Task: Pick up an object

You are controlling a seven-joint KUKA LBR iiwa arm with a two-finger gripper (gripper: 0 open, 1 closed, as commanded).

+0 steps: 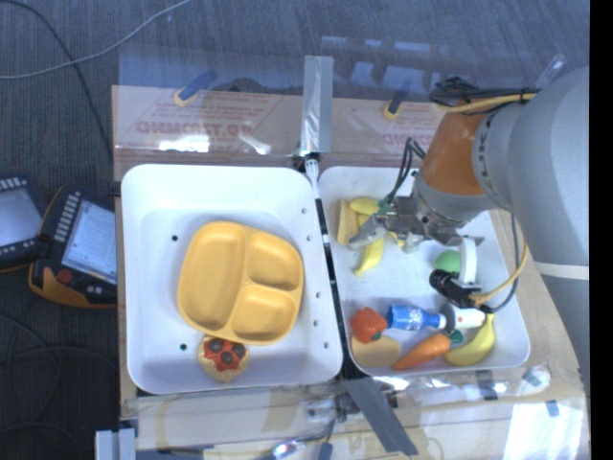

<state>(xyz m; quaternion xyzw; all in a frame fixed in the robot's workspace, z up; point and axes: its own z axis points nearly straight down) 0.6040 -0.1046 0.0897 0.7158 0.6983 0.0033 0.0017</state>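
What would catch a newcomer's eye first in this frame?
Most likely the big yellow divided plate in the middle of the left bin, with a small pizza-like toy at its near edge. Next, the grey and orange arm reaching from the right into the right bin, its gripper low beside the yellow pieces, and bright toy food, including a carrot, along that bin's near side.
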